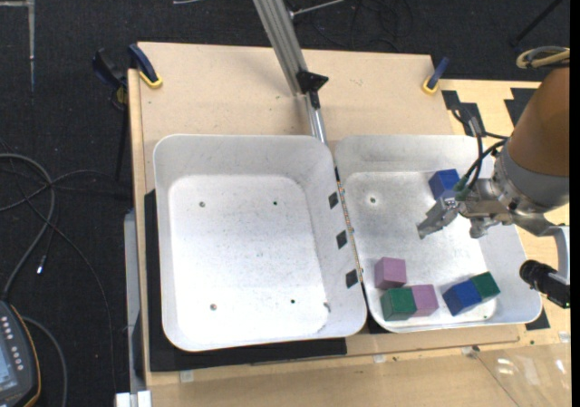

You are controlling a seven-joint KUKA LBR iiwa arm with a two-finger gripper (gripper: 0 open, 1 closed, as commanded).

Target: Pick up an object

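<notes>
Several small blocks lie in the right bin (381, 156). A blue block (444, 182) sits near the bin's middle right. Along the front lie a purple block (391, 271), a dark green block (397, 305), a pink-purple block (423, 299), another blue block (460, 296) and a green block (486, 285). My gripper (453, 226) hangs over the bin's middle, just in front of the first blue block. It is open, with only bare bin floor between its fingers.
The left bin (168, 215) stands beside the right one on the wooden bench (227, 92). A metal pole (276, 20) slants in from the back to the seam between the bins. Clamps (145, 65) grip the bench's back corners.
</notes>
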